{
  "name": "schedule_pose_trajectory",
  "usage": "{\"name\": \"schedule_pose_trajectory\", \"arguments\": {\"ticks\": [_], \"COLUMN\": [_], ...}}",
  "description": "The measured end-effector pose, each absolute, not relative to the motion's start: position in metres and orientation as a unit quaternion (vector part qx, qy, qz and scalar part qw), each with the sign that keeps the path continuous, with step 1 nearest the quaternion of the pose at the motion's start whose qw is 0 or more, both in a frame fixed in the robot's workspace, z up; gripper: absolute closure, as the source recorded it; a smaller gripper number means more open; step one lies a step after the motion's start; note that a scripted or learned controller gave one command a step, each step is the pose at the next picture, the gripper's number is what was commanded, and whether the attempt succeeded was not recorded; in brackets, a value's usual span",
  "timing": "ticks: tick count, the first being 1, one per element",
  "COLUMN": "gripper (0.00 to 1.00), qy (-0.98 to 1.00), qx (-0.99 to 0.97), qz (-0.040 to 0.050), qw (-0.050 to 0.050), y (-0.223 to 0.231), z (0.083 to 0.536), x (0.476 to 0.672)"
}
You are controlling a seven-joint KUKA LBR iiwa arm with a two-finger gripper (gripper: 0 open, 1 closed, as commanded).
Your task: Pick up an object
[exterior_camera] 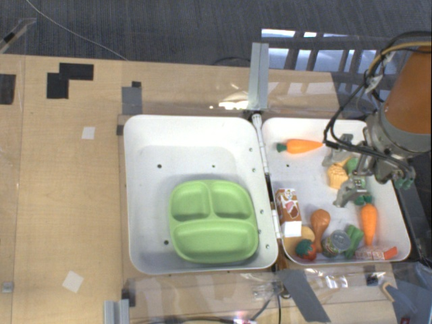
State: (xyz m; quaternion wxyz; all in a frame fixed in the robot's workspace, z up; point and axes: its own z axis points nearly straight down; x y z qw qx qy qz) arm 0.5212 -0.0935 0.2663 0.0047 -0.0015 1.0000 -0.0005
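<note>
Scanning from the left, I took in the pale wood-grain counter [61, 201] first, smooth and bare apart from a few small paper squares and black marks, then the left bin [145, 147], a shallow white tray with rounded corners and a matte plastic look. In it lay a green plate [212, 221], glossy moulded plastic split into three compartments, nothing on it. Past the divider, the right bin [307, 130] held all the candidates: a brown-and-white carton [289, 211] lying against the left wall, a carrot [302, 146] near the far wall, smooth orange with a green top, a knobbly yellow piece [338, 175] that looked like corn, a brown drumstick-shaped toy [319, 219], a small tin [335, 244] with a dull metallic lid, and a second carrot [368, 223] lying lengthwise towards the near wall. My gripper [356, 186] hung low in that bin, between the yellow piece and the second carrot, and I could not tell how far apart its tips stood; I saw nothing clearly caught between them. I judged I was at the reach-and-descend step, with no grasp yet made. The next move, as I reckoned it, called for settling squarely over one small, slippery, rounded toy and closing across its narrow width, since the neighbours lay close enough to be nudged.
</note>
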Motion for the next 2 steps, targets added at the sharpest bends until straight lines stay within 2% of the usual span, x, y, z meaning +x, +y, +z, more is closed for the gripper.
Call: {"name": "schedule_pose_trajectory", "arguments": {"ticks": [1, 2], "gripper": [0.0, 0.0], "qy": [0.996, 1.0], "qx": [-0.088, -0.011], "qz": [-0.0011, 0.0014], "qw": [0.008, 0.0], "y": [-0.091, -0.102], "z": [0.099, 0.089], "x": [0.567, 0.642]}}
